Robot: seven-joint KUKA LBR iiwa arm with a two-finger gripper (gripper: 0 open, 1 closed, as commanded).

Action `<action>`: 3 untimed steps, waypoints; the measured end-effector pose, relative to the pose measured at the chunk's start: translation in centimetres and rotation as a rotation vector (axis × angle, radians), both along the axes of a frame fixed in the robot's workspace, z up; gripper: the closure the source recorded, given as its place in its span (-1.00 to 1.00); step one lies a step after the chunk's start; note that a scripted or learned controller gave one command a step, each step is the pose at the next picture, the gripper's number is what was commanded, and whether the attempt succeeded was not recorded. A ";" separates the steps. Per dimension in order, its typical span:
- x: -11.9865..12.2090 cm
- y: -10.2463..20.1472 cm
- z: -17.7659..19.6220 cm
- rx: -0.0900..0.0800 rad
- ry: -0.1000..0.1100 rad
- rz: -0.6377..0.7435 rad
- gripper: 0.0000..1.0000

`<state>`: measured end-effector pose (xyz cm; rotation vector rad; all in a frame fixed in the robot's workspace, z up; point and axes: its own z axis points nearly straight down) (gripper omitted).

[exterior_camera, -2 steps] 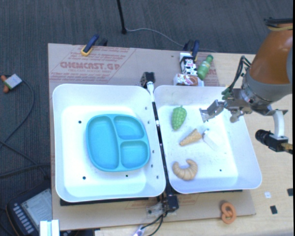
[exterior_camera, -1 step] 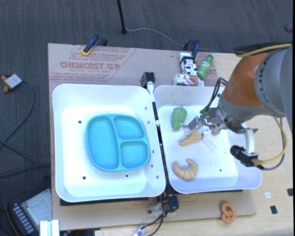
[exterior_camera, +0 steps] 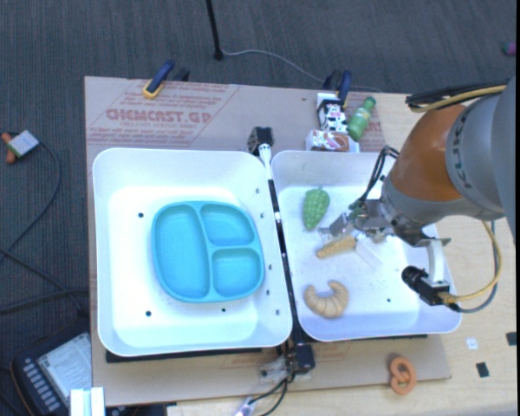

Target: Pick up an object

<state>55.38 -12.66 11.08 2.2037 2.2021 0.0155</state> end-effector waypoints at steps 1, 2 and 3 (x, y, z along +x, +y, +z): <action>9.1 3.3 -2.3 0.010 0.019 0.003 -1.00; 8.9 3.1 -1.3 0.007 0.024 0.003 1.00; 4.6 8.8 10.0 0.011 0.023 0.002 1.00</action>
